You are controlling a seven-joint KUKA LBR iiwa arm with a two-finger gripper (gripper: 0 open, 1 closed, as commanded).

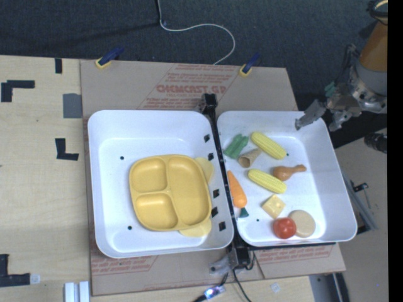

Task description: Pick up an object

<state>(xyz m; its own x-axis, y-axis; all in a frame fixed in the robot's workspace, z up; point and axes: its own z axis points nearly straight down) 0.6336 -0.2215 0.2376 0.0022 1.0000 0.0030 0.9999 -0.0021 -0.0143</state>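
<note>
**Arm parked at bin corner, nothing picked**

Left bin (104, 168): yellow divided tray (169, 190), filling the middle, probably a drop target. Right bin (334, 187): loose toy food, spread well apart, so each offers a separate grab: two corn cobs (267, 145), carrot (237, 190), drumstick (288, 170), tomato (284, 228). Gripper (321, 114) hangs over the right bin's far corner, carrying nothing; how wide it's open, cannot tell.

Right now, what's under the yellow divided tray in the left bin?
A paler yellow piece pokes out from beneath the yellow divided tray at its right and lower edges, on the left bin floor. The tray covers the rest, so its full shape can't be seen.
</note>
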